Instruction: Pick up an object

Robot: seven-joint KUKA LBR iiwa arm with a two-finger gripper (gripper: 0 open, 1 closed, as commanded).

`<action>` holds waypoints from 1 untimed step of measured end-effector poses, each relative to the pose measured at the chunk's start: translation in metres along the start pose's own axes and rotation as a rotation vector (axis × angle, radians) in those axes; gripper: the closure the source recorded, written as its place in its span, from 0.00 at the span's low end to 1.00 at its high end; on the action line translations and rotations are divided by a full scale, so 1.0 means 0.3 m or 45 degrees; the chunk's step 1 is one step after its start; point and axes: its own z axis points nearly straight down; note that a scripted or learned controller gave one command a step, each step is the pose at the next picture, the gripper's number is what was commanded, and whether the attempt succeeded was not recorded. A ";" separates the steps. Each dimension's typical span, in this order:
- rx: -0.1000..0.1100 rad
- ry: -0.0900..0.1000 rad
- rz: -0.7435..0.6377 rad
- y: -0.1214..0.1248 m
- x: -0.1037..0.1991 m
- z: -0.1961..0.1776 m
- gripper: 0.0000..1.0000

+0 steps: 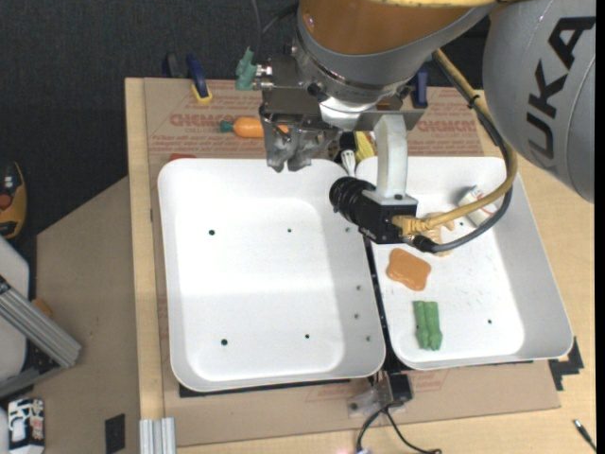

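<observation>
Two objects (408,270) (427,324), hand (295,151) blurred.

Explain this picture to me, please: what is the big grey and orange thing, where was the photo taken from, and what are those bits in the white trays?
The big grey and orange shape is a robot arm, reaching in from the right. The one camera is fixed above the bench and looks down at a slant. At the arm's tip sits its end effector, the part meant for grasping, hanging over the far edge of the left bin. I see nothing between its fingers. The right bin holds an orange piece and, nearer the camera, a green piece. Another small orange object lies on the brown board behind the bins. A program is to pick up one object.
</observation>
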 end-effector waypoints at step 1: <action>-0.004 -0.001 0.008 0.030 0.009 -0.277 1.00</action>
